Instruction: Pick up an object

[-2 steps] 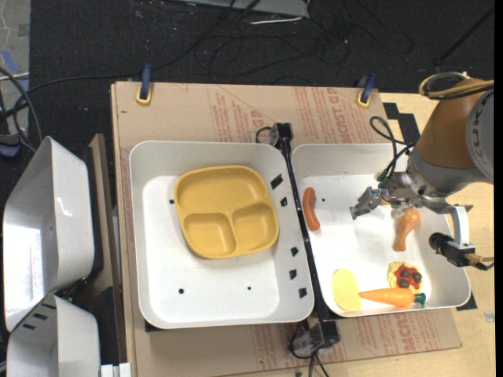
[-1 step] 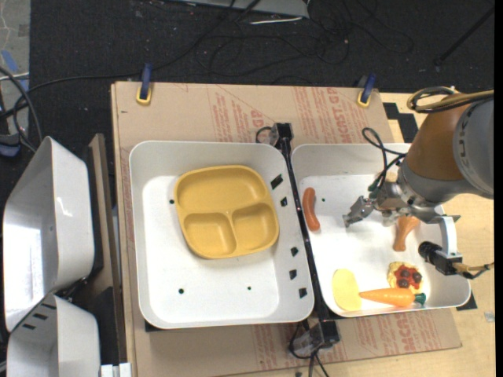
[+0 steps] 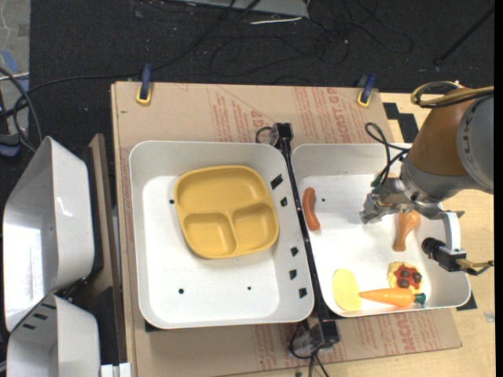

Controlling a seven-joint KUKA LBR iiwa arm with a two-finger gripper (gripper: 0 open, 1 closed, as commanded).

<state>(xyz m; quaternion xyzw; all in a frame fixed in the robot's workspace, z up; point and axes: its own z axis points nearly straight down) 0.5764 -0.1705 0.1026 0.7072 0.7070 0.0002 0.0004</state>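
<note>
The hand (image 3: 377,208) is seen lowered into the right bin (image 3: 346,159), near a tan drumstick-shaped toy (image 3: 405,230); whether it is spread or pressed together cannot be told. The approach step is judged under way, and a closing around one smooth plastic piece is called for next. A slim sausage (image 3: 311,209), tapered carrot (image 3: 387,295) and compartmented yellow plate (image 3: 226,210) are also shown.

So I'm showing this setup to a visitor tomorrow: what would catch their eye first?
Probably the yellow divided plate alone in the left bin. Next, the arm's orange band over the right bin, its end effector low between a sausage and a drumstick. A carrot lies at that bin's near edge.
</note>
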